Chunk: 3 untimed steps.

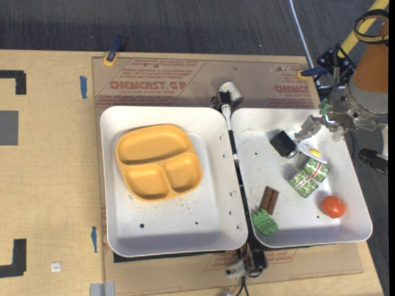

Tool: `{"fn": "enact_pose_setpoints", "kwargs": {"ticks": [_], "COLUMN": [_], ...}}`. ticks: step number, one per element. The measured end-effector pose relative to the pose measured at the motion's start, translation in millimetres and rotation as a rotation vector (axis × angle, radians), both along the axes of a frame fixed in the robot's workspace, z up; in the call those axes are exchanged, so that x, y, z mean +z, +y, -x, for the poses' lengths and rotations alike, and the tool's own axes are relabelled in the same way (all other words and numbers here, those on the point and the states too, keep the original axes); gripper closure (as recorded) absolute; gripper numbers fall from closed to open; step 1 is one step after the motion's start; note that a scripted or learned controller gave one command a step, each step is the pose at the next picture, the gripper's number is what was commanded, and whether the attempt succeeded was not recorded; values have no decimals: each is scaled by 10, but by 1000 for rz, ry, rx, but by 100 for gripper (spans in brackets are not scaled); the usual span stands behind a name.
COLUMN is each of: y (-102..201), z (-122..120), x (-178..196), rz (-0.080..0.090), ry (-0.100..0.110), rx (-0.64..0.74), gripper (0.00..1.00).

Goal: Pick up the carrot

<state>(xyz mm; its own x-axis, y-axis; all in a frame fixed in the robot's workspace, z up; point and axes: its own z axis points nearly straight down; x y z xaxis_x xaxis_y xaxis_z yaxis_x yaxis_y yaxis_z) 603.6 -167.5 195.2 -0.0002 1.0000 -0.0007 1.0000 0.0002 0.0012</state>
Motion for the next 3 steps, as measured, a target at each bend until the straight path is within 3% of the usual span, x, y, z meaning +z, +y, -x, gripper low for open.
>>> {"fn": "enact_pose_setpoints", "kwargs": {"ticks": [1,2,3], "y": [635,1737,2182], "z": [-375,-230,512], "x": [-195,-103,-107], "rz": [-1,-3,-2], "ry": [-2,3,4], "rx": [62,53,40], "gripper": [0,0,0]}}
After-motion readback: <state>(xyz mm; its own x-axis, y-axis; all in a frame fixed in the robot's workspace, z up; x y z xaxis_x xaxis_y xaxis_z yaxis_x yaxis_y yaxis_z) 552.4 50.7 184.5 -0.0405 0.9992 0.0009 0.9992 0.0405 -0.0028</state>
